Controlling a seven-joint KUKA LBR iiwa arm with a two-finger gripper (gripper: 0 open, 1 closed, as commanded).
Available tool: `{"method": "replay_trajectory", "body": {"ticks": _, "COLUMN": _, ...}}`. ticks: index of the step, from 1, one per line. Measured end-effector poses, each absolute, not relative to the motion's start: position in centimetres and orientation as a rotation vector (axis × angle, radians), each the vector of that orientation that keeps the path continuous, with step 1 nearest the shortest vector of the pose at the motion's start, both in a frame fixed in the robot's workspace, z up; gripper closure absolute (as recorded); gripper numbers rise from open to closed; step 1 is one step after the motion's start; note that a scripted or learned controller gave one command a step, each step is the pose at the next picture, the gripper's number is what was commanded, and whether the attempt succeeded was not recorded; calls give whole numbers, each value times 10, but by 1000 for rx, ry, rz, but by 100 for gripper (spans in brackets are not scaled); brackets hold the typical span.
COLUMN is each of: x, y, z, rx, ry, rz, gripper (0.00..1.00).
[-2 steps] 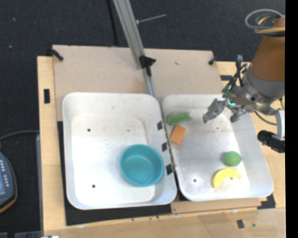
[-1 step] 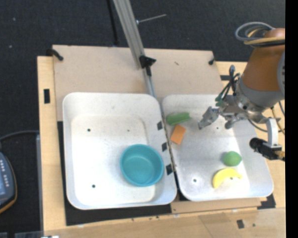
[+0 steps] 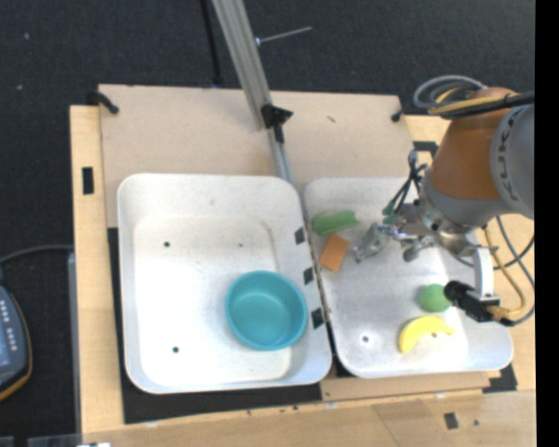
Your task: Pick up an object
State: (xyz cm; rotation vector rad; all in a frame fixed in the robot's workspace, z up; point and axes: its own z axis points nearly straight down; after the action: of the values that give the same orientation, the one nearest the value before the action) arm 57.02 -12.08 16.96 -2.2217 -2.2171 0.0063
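In the right bin (image 3: 382, 357) lie a green oblong piece (image 3: 334, 222), an orange block (image 3: 334, 252), a small green ball (image 3: 434, 297) and a yellow banana-shaped toy (image 3: 425, 332). My gripper (image 3: 388, 247) hangs over the middle of this bin, just right of the orange block and above the green ball. Its fingers are spread open with nothing between them. A blue bowl (image 3: 265, 309) sits in the left bin (image 3: 168, 212), near its front right corner.
A slanted metal rail (image 3: 247, 59) runs from the top down to the gap between the bins. The bench edge (image 3: 88, 277) frames both bins. A handheld controller (image 3: 0, 333) lies off the bench at the far left.
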Motion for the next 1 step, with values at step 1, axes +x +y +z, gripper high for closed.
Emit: {"method": "replay_trajectory", "body": {"ticks": 1, "x": 577, "y": -126, "z": 122, "rx": -2222, "ry": -2218, "rz": 6, "gripper": 0}}
